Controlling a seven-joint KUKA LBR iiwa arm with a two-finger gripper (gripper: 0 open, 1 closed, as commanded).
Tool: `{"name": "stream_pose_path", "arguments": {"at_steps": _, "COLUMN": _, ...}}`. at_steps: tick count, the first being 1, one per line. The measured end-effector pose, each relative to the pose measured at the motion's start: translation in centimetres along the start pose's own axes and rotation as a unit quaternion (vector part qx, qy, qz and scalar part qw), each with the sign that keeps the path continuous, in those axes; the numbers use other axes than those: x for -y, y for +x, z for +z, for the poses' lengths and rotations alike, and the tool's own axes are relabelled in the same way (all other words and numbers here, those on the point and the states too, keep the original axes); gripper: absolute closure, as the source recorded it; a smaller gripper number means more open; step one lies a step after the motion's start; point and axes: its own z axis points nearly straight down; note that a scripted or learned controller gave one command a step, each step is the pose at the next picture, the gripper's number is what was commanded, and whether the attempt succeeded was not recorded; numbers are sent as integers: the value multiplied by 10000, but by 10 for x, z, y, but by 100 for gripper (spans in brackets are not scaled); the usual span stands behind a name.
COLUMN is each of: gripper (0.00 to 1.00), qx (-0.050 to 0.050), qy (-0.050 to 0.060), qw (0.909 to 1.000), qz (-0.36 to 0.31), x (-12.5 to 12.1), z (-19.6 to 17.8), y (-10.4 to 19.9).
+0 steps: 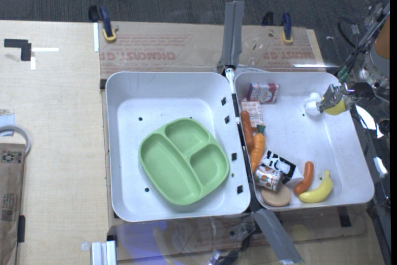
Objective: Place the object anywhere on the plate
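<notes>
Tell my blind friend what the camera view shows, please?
A robot gripper holds a small yellow object above the right bin, which contains toy food like a banana and carrot. A green divided plate sits in the left bin.

The cardboard sheet (186,46) behind the two bins carries red printed letters, upside down from the camera; they seem to read "CHEMCAST GP", once behind each bin. The brown paper bag (11,186) at the left edge shows a small recycling sign. The black and white packet (276,164) in the right bin (356,152) has large white letters, too small to read.
</notes>
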Motion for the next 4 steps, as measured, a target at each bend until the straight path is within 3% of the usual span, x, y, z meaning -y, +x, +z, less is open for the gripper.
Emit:
{"name": "stream_pose_path", "arguments": {"at_steps": 1, "gripper": 100, "qx": -3, "qy": 7, "qw": 9999, "qz": 165, "x": 18, "z": 27, "y": 71}}
{"name": "stream_pose_path", "arguments": {"at_steps": 2, "gripper": 100, "qx": 1, "qy": 6, "qw": 9987, "qz": -509, "x": -29, "z": 35, "y": 144}}
{"name": "stream_pose_path", "arguments": {"at_steps": 3, "gripper": 100, "qx": -5, "qy": 0, "qw": 9566, "qz": -2916, "x": 9, "z": 34, "y": 189}}
{"name": "stream_pose_path", "arguments": {"at_steps": 4, "gripper": 100, "qx": -5, "qy": 3, "qw": 9338, "qz": -3579, "x": 37, "z": 34, "y": 268}}
